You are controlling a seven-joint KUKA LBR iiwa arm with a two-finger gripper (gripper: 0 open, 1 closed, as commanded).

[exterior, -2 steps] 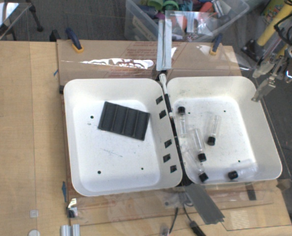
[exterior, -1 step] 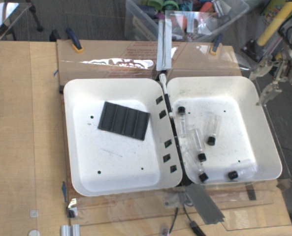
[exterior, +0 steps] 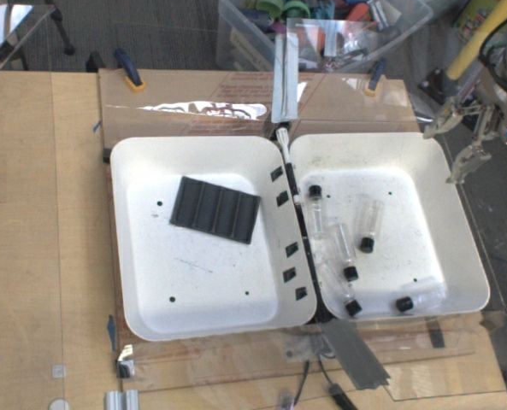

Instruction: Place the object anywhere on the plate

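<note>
A black ribbed rectangular plate (exterior: 215, 209) lies flat in the left bin (exterior: 142, 306), slightly turned, towards the bin's back. Several clear vials with black caps lie in the right bin (exterior: 458, 254): one near the divider (exterior: 315, 205), one in the middle (exterior: 368, 225), one beside it (exterior: 342, 250), and two along the front wall (exterior: 350, 304) (exterior: 414, 301). My gripper (exterior: 465, 143) hangs at the right bin's far right corner, above its rim and well away from the vials and the plate. Nothing shows in it.
A clear tub of coloured items (exterior: 321, 7) stands behind the bins. Cardboard (exterior: 193, 92) held by clamps lies under the bins' back edge. A metal strip (exterior: 285, 75) runs to the divider between the bins. Bare wooden bench (exterior: 39, 229) lies to the left.
</note>
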